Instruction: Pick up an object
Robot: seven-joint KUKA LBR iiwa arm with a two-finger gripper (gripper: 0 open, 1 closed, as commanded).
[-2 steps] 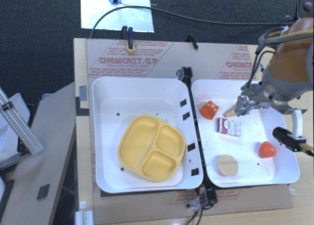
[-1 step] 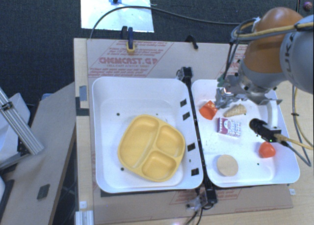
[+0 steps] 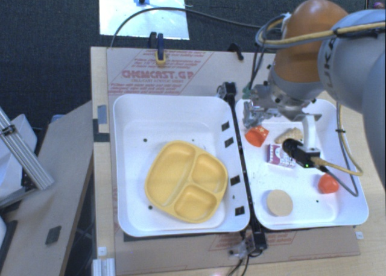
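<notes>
My gripper hangs low over the far left part of the right bin, under the grey wrist with the orange band. Directly below it, just toward the front, lies an orange-red block. A tan crust-like piece sits to the block's right. A purple and white packet lies in front of that, partly covered by a black part of the arm's hardware. An orange ball rests at the right, and a tan round disc near the front wall.
The left bin holds a yellow divided tray. A black divider with clips runs between the two bins. A yellow cable loops over the right bin's right side. A sheet and cable lie behind the bench.
</notes>
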